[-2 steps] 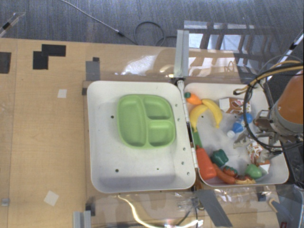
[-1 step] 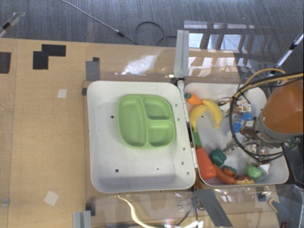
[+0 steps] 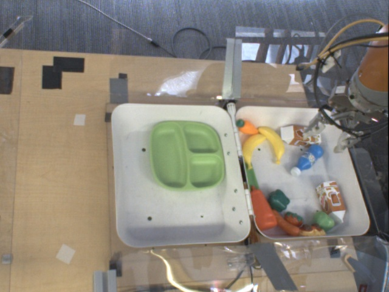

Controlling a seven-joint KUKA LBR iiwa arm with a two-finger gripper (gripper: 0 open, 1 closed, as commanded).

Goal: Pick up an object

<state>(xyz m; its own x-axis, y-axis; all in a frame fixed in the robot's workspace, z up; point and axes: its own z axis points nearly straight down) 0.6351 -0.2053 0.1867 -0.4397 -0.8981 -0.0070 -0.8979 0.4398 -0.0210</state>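
My gripper (image 3: 329, 133) hangs over the far right corner of the right bin (image 3: 358, 215). It is open, with nothing between its fingers (image 3: 315, 123). Just left of it lies a brown and white carton (image 3: 299, 136), and a blue bottle (image 3: 307, 160) lies below and to the left of it. A yellow banana (image 3: 265, 143) and a small orange piece (image 3: 246, 127) sit at the bin's far left. Nearer the front are a second carton (image 3: 331, 200), a dark green pepper (image 3: 279, 199), an orange carrot (image 3: 262, 209), a red chili (image 3: 290, 223) and a green fruit (image 3: 324, 219).
The left bin (image 3: 130, 218) holds a green divided plate (image 3: 185, 155). A metal post (image 3: 230, 69) stands behind the ridge between the bins. Cables (image 3: 340, 38) loop above the arm's orange band (image 3: 372, 72) at the right.
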